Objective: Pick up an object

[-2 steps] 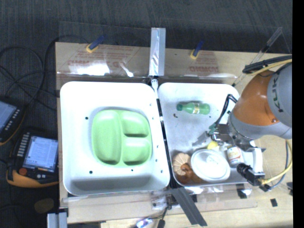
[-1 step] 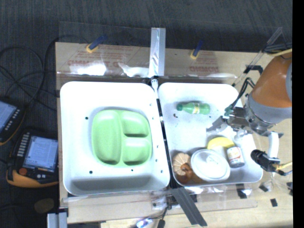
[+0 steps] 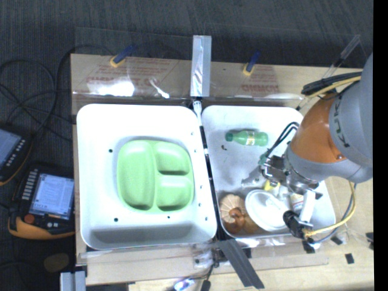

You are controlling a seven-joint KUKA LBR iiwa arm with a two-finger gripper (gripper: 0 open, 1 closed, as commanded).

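setting: dark carpet all round, a wooden tabletop [image 3: 285, 77] carrying two shallow white bins side by side
tool: the tool [image 3: 280, 180] hangs low over the right bin [image 3: 215, 126], at the end of the grey arm [image 3: 345, 138] with its orange band, coming in from the right. can't tell its state, the wrist body covers that part
closest thing: white round dish [image 3: 264, 208], right below the tool toward the bin's near edge, maybe touching, hard to say
next out: brownish ridged object [image 3: 233, 214], just beside the dish on its left, in the bin's near left corner
further out: green bottle [image 3: 247, 138], up toward the far wall of the same bin, lying flat with its long axis running left-right, clear of everything else
other bin: left bin [image 3: 97, 132] holds a green divided tray [image 3: 156, 174], well apart from the tool
my read: the dish is the nearest target, basically straight down. the bottle looks like the easier grab though, so fingers should close across its short side
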